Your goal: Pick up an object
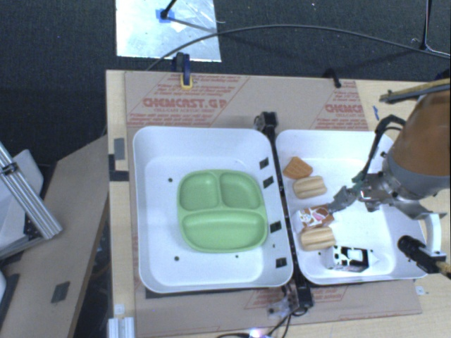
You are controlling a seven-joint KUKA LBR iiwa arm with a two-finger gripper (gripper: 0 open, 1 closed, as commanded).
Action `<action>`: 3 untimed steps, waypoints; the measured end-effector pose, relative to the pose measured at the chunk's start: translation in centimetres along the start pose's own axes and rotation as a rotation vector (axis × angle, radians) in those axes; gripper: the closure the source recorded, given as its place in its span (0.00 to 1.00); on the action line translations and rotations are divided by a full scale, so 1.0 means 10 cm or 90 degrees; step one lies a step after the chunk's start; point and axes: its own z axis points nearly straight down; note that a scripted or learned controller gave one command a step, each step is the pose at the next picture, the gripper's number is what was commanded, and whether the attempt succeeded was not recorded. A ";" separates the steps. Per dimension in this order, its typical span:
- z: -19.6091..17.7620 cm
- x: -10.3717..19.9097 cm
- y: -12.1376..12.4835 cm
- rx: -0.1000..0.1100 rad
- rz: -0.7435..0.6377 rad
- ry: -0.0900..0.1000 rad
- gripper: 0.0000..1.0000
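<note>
1. Tan bread-like rolls are lying in the right bin (394,270): one roll (309,186) sits above a second roll (317,238), with a small wrapped piece (313,217) between them.
2. Judged light, slightly soft and rounded; pinching across the short width is looking safest.
3. Jaws (337,201) are hovering just beside the upper roll; whether they are parted, I cannot tell.
</note>
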 end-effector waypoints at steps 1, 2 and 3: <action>0.61 0.01 0.05 0.003 0.001 0.001 0.00; 0.86 0.01 0.10 -0.008 -0.001 0.000 0.00; 0.75 -0.04 0.13 -0.017 0.003 -0.007 1.00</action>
